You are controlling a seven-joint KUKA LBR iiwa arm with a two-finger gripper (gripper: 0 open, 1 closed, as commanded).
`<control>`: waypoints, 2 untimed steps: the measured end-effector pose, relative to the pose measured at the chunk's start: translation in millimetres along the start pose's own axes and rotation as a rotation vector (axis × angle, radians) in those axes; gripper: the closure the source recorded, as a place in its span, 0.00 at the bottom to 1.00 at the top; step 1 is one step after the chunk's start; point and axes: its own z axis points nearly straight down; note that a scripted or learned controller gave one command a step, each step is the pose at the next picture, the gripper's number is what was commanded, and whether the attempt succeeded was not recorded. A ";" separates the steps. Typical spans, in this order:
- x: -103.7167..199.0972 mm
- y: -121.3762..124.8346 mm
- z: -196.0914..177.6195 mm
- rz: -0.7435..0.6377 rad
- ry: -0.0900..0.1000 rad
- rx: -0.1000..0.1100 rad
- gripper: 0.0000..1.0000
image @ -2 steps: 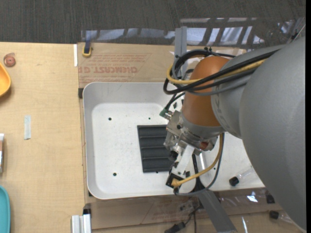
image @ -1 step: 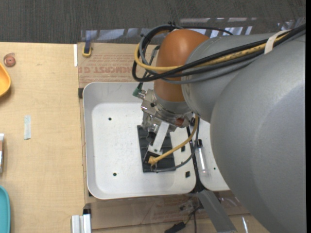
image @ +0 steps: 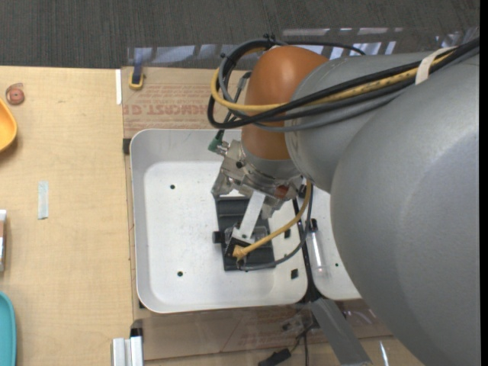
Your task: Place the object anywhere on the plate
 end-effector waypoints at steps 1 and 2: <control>28.5 53.9 -35.1 0.203 0.001 -0.001 0.00; 45.4 91.7 -46.4 0.506 0.003 0.000 0.00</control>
